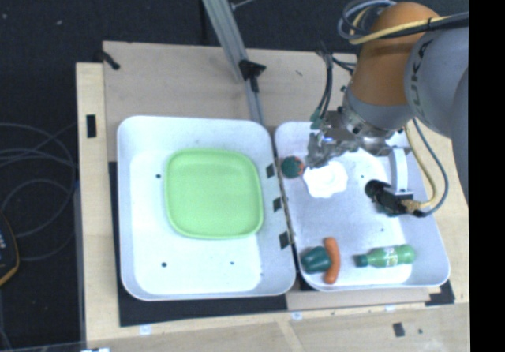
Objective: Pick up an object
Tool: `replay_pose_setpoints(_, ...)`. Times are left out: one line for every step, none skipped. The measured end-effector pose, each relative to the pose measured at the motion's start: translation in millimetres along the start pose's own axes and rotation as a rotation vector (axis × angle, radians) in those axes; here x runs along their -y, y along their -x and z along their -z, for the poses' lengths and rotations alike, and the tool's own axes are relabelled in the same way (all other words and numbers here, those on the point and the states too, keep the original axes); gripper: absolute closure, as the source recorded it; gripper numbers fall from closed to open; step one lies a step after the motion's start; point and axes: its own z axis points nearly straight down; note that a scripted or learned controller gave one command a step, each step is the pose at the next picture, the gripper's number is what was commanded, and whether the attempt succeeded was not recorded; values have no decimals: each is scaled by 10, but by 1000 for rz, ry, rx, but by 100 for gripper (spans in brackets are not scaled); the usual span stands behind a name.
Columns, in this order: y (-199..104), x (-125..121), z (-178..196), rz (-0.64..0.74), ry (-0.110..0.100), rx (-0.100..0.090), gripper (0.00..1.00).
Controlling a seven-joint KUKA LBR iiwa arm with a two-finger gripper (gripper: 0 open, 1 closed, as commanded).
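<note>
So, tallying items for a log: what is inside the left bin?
A light green plate lies flat inside the left bin. Whatever sits under it is covered.

The arm (426, 66) is running off the right edge. Its wrist is covering the end effector (322, 155), blurring the fingers, and is hiding the right bin's (426, 256) far rim. The white object (326, 180) beneath is too blurred to identify.
</note>
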Motion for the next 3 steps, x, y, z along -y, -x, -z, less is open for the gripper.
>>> replay_pose_setpoints(-414,171,-43,-1,-1,1,100)
replay_pose_setpoints(-864,489,80,0,-1,0,100)
replay_pose_setpoints(-1289,781,155,0,-1,0,100)
